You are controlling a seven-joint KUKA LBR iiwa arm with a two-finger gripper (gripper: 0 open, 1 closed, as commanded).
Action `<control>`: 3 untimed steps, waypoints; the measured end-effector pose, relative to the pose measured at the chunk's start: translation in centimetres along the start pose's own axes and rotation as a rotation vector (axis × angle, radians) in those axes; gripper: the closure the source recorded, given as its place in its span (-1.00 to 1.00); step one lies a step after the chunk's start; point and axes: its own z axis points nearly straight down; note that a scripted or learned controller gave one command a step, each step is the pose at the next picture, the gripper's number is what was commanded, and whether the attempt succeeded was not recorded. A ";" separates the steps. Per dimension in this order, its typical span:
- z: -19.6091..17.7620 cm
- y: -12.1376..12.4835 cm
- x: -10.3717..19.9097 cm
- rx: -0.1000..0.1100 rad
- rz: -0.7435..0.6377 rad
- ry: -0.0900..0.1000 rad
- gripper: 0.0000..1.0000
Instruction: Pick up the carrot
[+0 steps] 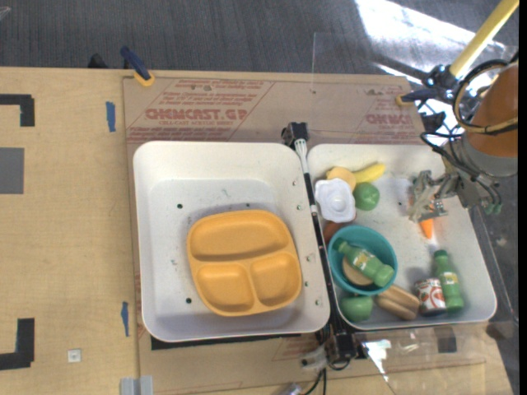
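The carrot (426,227) lies in the right bin (486,280), near that bin's right wall and well to the right of the teal bowl (362,260), which serves here as the landmark. The pincer (426,194) hangs just above the carrot's upper end, at the end of the grey arm (492,134) with its orange band, up and to the right of the bowl; the carrot's top seems to sit at the fingertips, but whether the fingers are apart or closed on it cannot be told (they blur into the tangle of cables and metal). Inside the bowl a green bottle (366,263) lies tilted across a brown round thing. Just above the bowl's left rim sits a white lidded cup (335,200), with a green lime (366,196) beside it and a yellow banana (369,172) and a yellow-orange fruit (340,175) farther up. Below the bowl, touching its lower rim, are a green apple (356,306) and a brown bread roll (398,303). To the lower right of the bowl stand a small can (430,295) and a second green bottle (448,278), side by side. Left of the bowl, across the divide, the left bin (156,220) holds an orange sectioned tray (244,260). Both bins rest on the brown bench (66,245).
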 end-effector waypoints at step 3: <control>-7.6 6.6 0.6 -0.008 -0.072 0.018 -1.00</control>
